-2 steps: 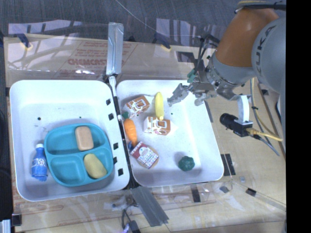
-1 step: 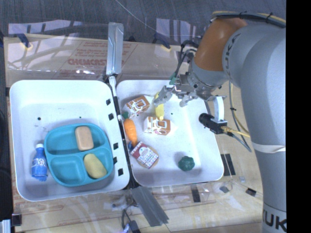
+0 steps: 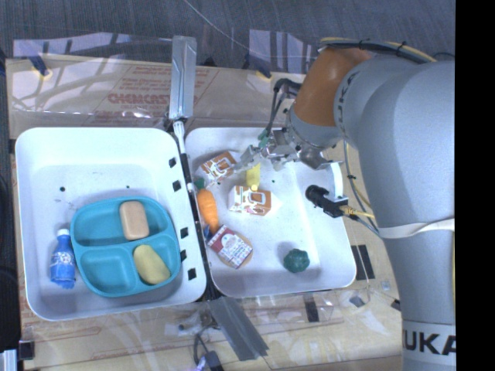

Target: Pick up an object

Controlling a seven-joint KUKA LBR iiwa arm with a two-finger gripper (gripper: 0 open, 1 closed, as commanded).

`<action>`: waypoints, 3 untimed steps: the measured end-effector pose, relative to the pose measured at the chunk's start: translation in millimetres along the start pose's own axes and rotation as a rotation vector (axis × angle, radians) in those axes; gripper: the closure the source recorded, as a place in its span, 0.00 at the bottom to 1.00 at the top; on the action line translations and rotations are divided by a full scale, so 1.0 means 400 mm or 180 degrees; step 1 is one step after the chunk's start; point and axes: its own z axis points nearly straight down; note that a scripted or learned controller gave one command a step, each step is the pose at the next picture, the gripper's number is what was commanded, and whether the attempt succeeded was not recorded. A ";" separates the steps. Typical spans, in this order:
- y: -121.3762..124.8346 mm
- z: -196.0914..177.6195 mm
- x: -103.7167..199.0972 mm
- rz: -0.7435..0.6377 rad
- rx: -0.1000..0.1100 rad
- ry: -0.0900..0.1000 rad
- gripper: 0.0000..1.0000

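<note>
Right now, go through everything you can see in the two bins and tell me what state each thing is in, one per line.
gripper: over right bin's far side, holding nothing visible
carrot: lying against right bin's left wall
green ball: resting loose in right bin
blue tray: flat in left bin, holding two food pieces
blue bottle: lying beside the tray
three snack packets: lying flat

The arm (image 3: 402, 153) is a thick, rounded tube in smooth light grey, with a broad orange band (image 3: 329, 87) circling it above the wrist. Near its base, the black letters "KUKA" (image 3: 428, 343) stand on the grey shell. Thin black and yellow cables (image 3: 387, 49) run over the top of the orange part. A small black fitting (image 3: 323, 199) juts out below the wrist, and its thin wire seems to trail off to one side.
</note>
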 end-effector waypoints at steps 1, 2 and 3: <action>0.037 0.021 -0.022 -0.0215 0.0064 0.0044 0.00; 0.042 -0.011 -0.018 -0.0233 0.0062 0.0046 1.00; 0.040 -0.009 -0.019 -0.0231 0.0066 0.0044 0.00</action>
